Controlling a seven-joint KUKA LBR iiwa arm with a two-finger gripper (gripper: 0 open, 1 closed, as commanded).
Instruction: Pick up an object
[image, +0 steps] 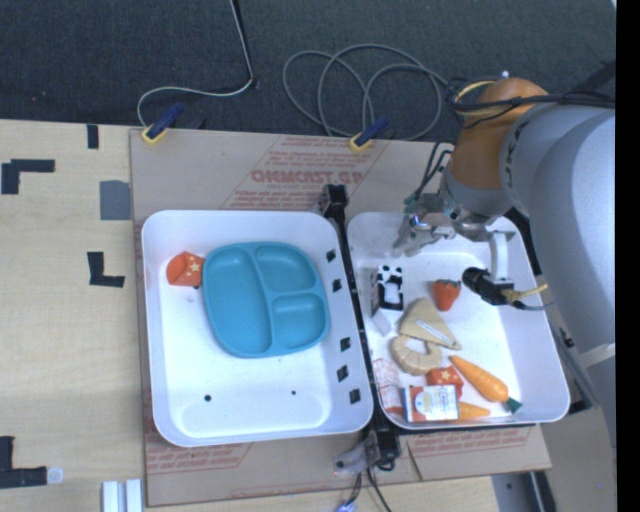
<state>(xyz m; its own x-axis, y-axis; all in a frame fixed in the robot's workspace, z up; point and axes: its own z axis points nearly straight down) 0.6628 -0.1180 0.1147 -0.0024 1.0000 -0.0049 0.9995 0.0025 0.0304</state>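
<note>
Glossy white plastic bins (165, 330); matt blue plate (265, 298).

Cables (360, 85) beyond cardboard sheet (290, 175)

Two bins sat side by side. Left bin (180, 400): divided plate (265, 298) in the middle, strawberry (184, 268) touching its left edge. Right bin (535, 370): cow figure (390, 287) near left wall, sandwich wedge (425, 325) mid, carrot (480, 378) and carton (435, 402) by front edge.
</note>
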